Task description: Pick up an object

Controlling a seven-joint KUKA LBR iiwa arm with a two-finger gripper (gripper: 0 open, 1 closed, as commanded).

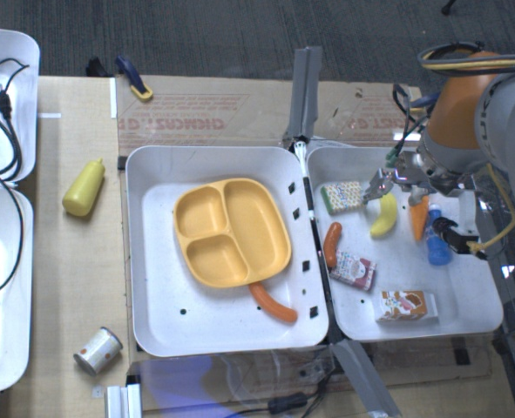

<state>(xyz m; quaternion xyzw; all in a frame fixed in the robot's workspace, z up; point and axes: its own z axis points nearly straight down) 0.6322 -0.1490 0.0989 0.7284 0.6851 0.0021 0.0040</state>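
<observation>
The gripper is hovering with its fingers spread narrowly, gripping nothing, at the upper tip of the toy banana, just right of the green packet; it looks light, stiff, slick, best pinched across its curved middle.

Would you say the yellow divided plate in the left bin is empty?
Empty: all three compartments of the yellow divided plate show bare; the sausage lies beside it.

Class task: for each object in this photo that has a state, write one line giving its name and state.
Yellow divided tray: upright in the left bin, compartments bare.
Sausage: lying beside the tray.
Banana: lying in the right bin.
Mustard bottle: on its side.
Can: tipped over.
</observation>
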